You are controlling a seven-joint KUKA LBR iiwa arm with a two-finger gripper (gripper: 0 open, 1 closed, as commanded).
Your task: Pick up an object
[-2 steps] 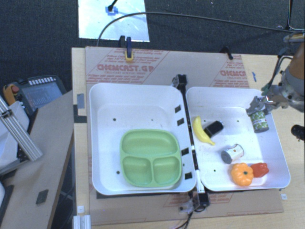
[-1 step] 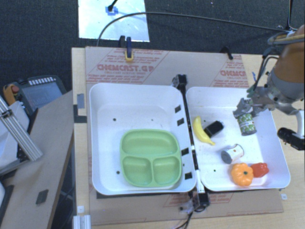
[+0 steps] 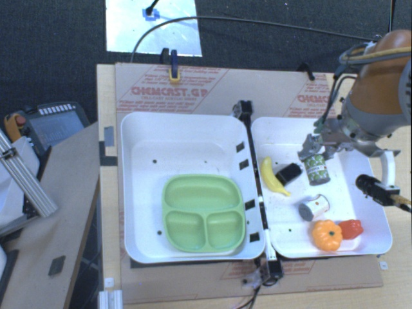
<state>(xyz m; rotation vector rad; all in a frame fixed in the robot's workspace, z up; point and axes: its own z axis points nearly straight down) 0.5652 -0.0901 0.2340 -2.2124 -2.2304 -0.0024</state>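
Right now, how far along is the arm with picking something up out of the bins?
Done: the arm has reached into the right bin, and its pincer sits at the top of the green patterned can. In hand: closing on that can; whether it is gripped, I can't tell. Left: lifting it. The banana, black block, white cup, orange pumpkin and red piece lie on the floor.

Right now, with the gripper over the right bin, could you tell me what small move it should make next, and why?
Probably a short, straight lift. The gripper sits at the top of the green can in the right bin, and the can hangs tilted beneath it. I cannot see whether it is truly gripped, so a small rise would test the hold before carrying it past the banana.
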